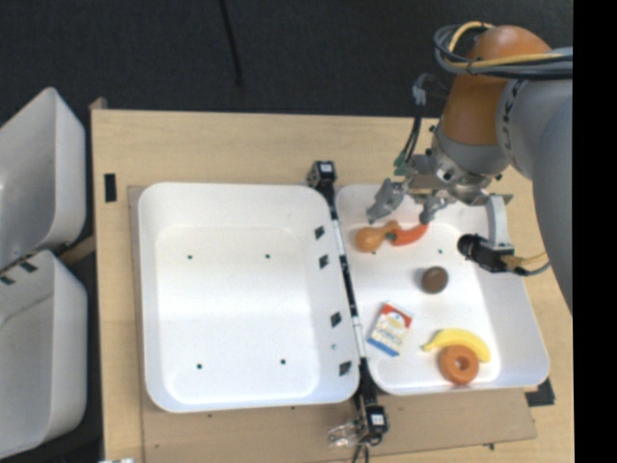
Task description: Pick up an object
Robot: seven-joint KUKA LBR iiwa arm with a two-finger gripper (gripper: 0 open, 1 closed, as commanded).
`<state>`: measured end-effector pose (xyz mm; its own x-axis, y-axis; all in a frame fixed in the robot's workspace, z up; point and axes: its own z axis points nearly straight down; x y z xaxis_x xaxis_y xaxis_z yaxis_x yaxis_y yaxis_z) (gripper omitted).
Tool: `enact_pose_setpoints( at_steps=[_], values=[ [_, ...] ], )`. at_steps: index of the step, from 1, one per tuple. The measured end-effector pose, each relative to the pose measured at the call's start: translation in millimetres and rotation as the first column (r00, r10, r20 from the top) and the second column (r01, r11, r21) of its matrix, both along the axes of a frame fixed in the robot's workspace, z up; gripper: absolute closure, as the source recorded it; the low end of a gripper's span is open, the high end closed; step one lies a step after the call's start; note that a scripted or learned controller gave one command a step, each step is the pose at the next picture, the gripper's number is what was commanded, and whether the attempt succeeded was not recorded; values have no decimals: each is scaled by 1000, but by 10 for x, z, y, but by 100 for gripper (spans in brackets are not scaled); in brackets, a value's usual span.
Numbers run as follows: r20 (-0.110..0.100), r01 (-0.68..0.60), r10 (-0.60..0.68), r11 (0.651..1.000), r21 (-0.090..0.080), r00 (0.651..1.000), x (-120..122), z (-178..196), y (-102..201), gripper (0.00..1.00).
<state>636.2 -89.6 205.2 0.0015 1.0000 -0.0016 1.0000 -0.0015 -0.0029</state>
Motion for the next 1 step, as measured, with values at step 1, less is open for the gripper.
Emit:
enact_pose_setpoints(
  at_steps=[1],
  values=[
    [1,-5,5,1000,3,1000,-542,465,533,0]
  ],
)
